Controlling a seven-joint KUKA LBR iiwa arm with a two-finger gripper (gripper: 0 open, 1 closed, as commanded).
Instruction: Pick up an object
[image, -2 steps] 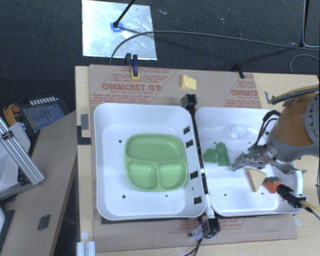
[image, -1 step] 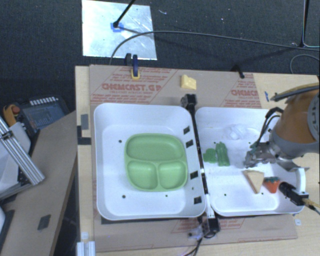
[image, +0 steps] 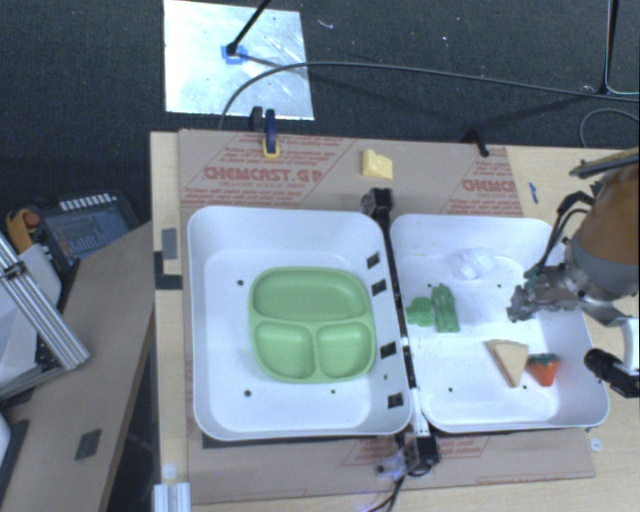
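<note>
One tool (image: 527, 303) hangs low at the right of the frame, over the right-hand bin (image: 470, 415). It is a dark cluster at the end of the grey arm (image: 605, 245), and nothing lies visibly under it or in it. Whether it is parted or closed I cannot tell — the dark parts blur together against the white floor.

Nearest to it, just below and slightly left, lies a pale wedge (image: 509, 359) that looks like a toy slice of cheese or bread, with a small orange-red piece (image: 543, 370) with a green top touching its right side. Farther left, near the divider between the bins, sits a green clump (image: 436, 309) shaped like toy vegetables. Up toward the bin's back wall there is a faint clear or white thing (image: 470, 266), too washed out to name.

Any of these would serve as the object to pick up. The wedge is probably the easiest: likely light, stiff plastic with flat faces, best pinched across its narrower width, though smooth sides may slip. The orange-red piece is small and rounded, so it could squirt out — and it crowds the wedge. The green clump looks lumpy, offering more grip but an uneven hold.

In the left bin (image: 215, 400) rests a green divided tray (image: 309, 324), well apart from the tool. Beyond the bins, on the cardboard-covered surface (image: 300, 170), sit a small yellow block (image: 376, 163) and a yellow clamp (image: 269, 133).
</note>
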